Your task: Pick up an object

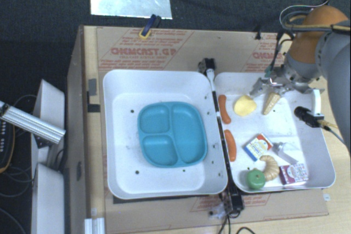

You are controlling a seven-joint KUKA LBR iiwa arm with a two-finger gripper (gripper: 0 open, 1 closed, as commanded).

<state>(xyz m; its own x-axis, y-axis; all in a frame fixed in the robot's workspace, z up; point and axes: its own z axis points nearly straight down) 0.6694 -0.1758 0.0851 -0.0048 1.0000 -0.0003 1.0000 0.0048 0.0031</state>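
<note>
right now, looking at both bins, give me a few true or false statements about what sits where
1. A blue divided tray lies in the left bin. True.
2. The gripper hangs over the left bin. False: it is over the right bin, by its far edge.
3. Two orange sausages lie along the right bin's left side. True.
4. The green round object rests on the blue tray. False: it sits at the right bin's near edge, beside the croissant.
5. The cone lies right of the yellow piece. True.
</note>
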